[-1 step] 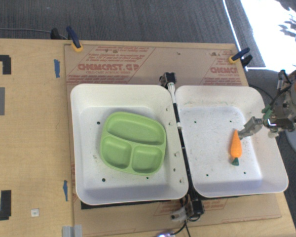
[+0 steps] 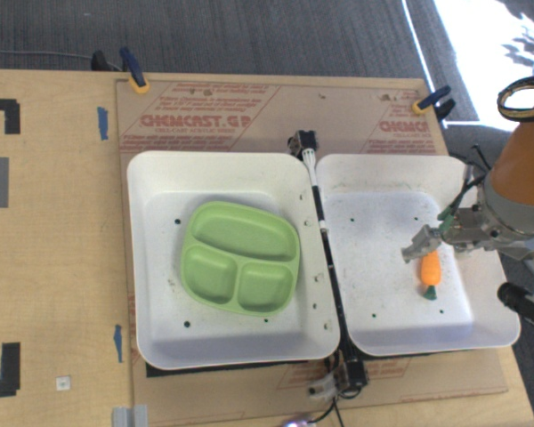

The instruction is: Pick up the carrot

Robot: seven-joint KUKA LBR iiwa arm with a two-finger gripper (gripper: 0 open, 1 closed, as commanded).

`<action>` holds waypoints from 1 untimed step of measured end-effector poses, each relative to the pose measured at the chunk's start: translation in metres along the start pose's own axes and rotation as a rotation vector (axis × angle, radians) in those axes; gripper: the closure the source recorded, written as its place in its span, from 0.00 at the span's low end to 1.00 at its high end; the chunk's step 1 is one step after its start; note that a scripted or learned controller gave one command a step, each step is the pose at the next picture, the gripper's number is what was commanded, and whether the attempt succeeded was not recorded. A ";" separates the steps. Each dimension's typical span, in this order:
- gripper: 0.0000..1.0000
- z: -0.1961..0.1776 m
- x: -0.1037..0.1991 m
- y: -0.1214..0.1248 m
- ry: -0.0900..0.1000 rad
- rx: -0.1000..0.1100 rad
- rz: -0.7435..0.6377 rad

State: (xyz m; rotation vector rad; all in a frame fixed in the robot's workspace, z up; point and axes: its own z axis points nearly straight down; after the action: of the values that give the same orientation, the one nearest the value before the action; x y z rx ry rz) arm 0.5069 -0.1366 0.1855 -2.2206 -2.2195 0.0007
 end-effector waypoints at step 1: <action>0.00 0.099 -0.026 0.020 -0.002 -0.006 0.000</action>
State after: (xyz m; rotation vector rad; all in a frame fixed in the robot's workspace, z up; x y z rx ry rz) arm 0.5263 -0.1621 0.0863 -2.2244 -2.2241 -0.0044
